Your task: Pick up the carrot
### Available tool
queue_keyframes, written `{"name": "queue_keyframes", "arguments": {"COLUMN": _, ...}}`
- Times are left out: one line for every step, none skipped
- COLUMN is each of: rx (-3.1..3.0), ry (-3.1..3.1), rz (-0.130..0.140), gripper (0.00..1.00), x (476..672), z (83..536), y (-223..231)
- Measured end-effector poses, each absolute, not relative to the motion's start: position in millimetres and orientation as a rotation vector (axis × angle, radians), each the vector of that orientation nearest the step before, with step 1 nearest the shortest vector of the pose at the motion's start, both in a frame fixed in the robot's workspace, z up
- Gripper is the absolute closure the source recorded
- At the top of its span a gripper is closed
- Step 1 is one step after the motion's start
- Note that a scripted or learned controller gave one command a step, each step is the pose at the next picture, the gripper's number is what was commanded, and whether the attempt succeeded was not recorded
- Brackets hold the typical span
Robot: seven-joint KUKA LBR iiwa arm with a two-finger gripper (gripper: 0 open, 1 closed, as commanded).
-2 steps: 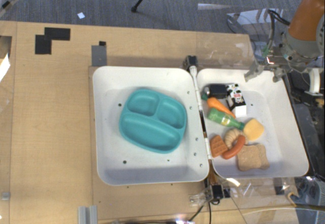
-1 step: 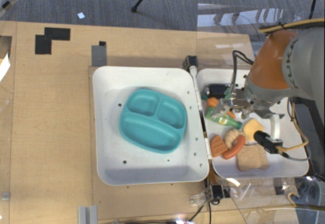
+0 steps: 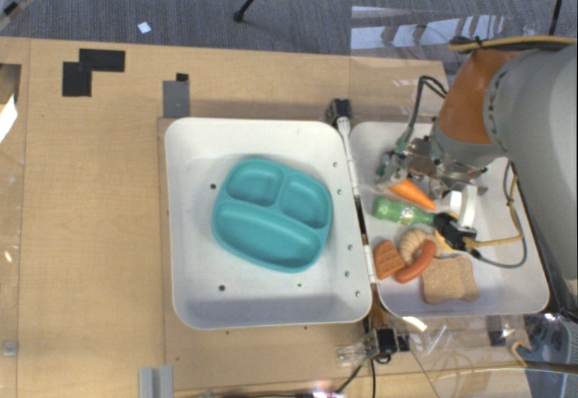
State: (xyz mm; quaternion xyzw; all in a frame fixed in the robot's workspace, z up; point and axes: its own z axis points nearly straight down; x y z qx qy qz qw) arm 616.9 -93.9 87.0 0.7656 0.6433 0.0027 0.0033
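1. Two shallow white bins sit side by side on the counter [image 3: 90, 234]: the left bin [image 3: 185, 207] and the right bin [image 3: 524, 288].
2. The left bin carries a teal divided plate [image 3: 271, 213], lying roughly in its middle.
3. The carrot [image 3: 414, 192] lies in the right bin, in its upper left part, tilted with its pointed end toward the lower right.
4. Just below the carrot lies a green vegetable piece [image 3: 400, 211]; further down are a sausage [image 3: 415, 266], a ridged orange-brown piece [image 3: 388, 258] and a slice of bread [image 3: 449, 281] close together.
5. The arm [image 3: 533, 125], grey with an orange band, reaches in from the right, over the right bin.
6. The end effector [image 3: 424, 172] is just above and touching or almost touching the carrot; whether it is wide, narrow or gripping the carrot cannot be told from this angle.
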Motion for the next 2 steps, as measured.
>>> {"name": "queue_keyframes", "arguments": {"rx": 2.389, "ry": 2.022, "rz": 0.018, "gripper": 1.00, "x": 620.0, "z": 100.2, "y": -91.9}}
{"name": "queue_keyframes", "arguments": {"rx": 2.557, "ry": 1.815, "rz": 0.017, "gripper": 1.00, "x": 670.5, "z": 189.8, "y": -43.4}}
